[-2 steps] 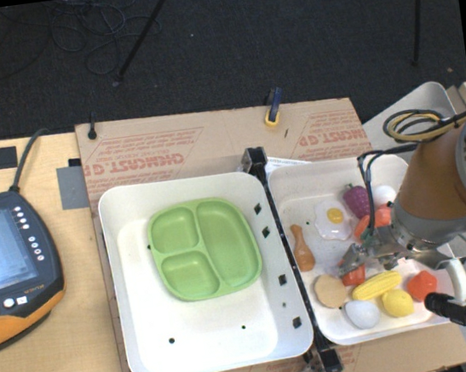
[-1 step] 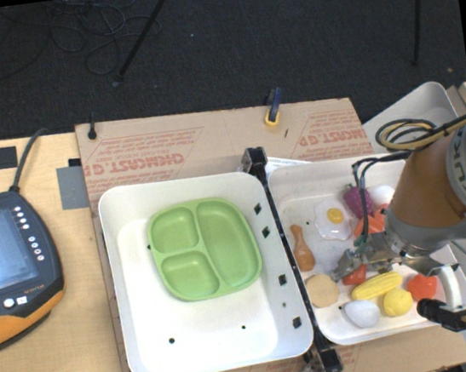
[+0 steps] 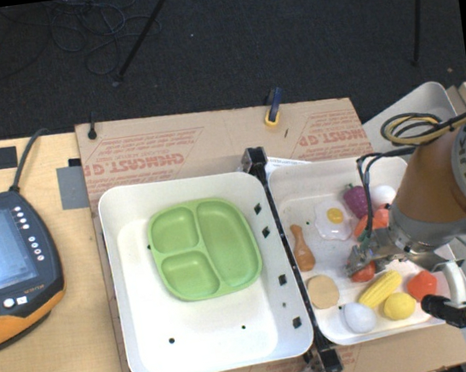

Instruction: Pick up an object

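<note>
From my station the feed is evenly lit from overhead, bright on the bench and falling off to near black on the floor behind it. The left white bin (image 3: pixel 129 238) is close to blown out, its walls hard to separate from its floor. The green divided plate (image 3: pixel 204 249) throws only a thin, soft shadow. The picture is soft and slightly grainy; small items in the right white bin (image 3: pixel 303 192) blur together.

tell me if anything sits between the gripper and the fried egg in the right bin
Nothing visible does. The gripper is low in the right bin, beside a small red item, and the fried egg lies up and to the left of it across bare white floor. The purple piece and drumstick sit off that line.
</note>
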`<move>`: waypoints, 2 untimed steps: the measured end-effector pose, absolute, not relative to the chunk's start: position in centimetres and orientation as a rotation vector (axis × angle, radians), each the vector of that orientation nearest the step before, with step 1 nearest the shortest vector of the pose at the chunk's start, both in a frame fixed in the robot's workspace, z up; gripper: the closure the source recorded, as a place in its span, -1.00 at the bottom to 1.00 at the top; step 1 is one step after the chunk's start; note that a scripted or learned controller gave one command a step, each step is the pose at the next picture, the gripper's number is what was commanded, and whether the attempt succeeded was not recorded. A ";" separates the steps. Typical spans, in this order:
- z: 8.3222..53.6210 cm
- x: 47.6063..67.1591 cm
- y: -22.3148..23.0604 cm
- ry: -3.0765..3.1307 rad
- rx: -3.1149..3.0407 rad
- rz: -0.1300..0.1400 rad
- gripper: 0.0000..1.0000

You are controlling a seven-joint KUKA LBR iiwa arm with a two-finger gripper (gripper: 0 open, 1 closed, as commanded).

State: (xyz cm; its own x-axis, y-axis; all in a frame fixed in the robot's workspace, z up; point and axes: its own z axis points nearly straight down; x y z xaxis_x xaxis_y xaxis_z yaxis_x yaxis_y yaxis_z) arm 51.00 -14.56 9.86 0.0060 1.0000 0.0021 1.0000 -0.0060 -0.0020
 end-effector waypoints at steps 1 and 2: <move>14.6 51.3 -15.7 -2.211 -2.234 -0.001 1.00; 18.8 51.6 -15.8 -2.223 -2.222 -0.001 1.00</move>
State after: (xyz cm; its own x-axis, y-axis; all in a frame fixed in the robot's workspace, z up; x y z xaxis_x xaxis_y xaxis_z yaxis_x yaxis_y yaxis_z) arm 51.57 -15.84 18.84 -0.0004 1.0000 -0.0002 1.0000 0.0004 0.0014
